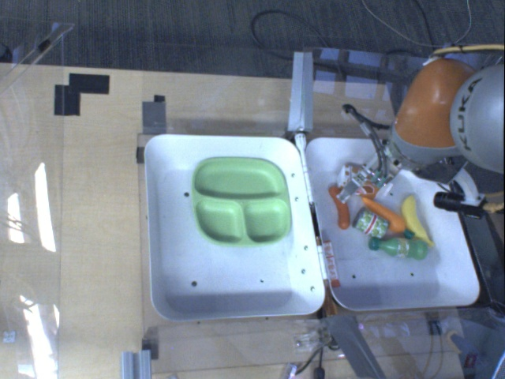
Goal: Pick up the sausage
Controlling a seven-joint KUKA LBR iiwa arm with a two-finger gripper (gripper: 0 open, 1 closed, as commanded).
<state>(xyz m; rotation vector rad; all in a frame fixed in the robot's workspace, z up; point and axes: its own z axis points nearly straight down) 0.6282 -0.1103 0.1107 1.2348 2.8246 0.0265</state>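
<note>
Green bottle [401,248] lies below the hand [364,180]; finger state cannot be told. Sausage [341,209] sits just left-below: straddle its middle, clear of the carrot [383,212].

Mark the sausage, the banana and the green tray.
sausage [342,209]: camera view, middle of its length.
banana [415,219]: camera view, middle of the fruit.
green tray [237,178]: camera view, large upper compartment.

Both bins white [229,302] [410,290]. Left bin: pale green sectioned tray [241,200]. Right bin: red-brown sausage [341,209], orange carrot [383,212], yellow banana [415,219], green bottle [401,247], can [371,224] with green, white and red label. My arm [454,113]: grey, orange band. Bench [95,235]: light wood.
</note>
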